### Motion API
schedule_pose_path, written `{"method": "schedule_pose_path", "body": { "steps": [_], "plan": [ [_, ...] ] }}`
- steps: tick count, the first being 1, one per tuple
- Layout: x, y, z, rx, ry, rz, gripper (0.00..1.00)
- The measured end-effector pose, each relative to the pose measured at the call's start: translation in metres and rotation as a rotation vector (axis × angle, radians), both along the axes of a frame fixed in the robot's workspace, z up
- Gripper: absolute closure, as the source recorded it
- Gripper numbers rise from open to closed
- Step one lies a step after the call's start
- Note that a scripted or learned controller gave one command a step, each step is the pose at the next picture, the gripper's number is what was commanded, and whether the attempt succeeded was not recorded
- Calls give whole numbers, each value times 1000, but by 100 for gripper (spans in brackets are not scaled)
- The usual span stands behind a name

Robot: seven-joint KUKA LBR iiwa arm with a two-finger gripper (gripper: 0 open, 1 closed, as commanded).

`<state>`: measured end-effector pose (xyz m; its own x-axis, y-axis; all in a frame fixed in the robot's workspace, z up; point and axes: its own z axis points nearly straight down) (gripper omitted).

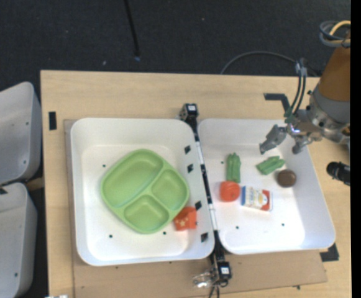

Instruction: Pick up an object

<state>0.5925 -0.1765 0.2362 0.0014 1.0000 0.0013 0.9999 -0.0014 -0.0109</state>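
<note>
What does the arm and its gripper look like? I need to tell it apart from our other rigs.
The arm has an orange band above a grey wrist. Its gripper is grey metal with two slim fingers. Thin dark and green cables run along the wrist, and a yellowish cable loops at the top.

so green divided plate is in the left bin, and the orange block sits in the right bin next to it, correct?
Not quite. The green divided plate is in the left bin, but the orange block is in that same left bin, against the plate's lower right edge, not across the divider in the right bin. The camera view shows this.
</note>
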Motion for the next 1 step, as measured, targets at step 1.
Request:
{"method": "schedule_pose_path", "body": {
  "steps": [1],
  "plan": [
    [2,0,7,-2,-12,2,0]
  ]
}}
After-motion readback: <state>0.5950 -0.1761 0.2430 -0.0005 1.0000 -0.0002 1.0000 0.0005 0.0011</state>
